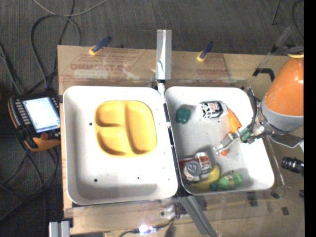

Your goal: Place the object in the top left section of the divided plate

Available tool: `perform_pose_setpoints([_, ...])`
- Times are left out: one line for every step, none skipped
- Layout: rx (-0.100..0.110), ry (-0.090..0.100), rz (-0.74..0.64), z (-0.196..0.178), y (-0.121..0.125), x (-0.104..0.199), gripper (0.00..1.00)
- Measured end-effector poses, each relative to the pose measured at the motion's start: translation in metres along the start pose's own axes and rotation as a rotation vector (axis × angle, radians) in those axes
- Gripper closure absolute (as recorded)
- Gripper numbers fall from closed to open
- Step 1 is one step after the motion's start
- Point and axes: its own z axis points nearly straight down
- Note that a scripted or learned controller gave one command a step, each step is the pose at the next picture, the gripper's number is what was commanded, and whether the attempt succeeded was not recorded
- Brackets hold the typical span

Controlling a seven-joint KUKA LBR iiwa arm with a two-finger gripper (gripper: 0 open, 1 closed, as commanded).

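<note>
Nearest, low in the frame's right half: banana [208, 178], green toy [230, 180] and can [196, 166] in the right bin [261, 157]. Just above, gripper [225, 145] low over the bin floor; whether spread or pinching, cannot tell. Farther up: carrot [233, 118], second can [211, 109], green lump [183, 114]. Left of centre: yellow divided plate [126, 128] in the left bin [81, 179].

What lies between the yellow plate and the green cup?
In the camera view, between the yellow plate and green cup lie bare bin floor and the bins' adjoining rims.
</note>
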Motion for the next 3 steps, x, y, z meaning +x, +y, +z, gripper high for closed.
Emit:
perform_pose_setpoints([0.004, 0.002, -0.002, -0.007, 0.001, 0.001, 1.0])
perform_pose_setpoints([-0.003, -0.002, -0.052, -0.114, -0.01, -0.017, 1.0])
perform_pose_setpoints([-0.011, -0.004, -0.222, 0.131, -0.007, -0.015, 1.0])
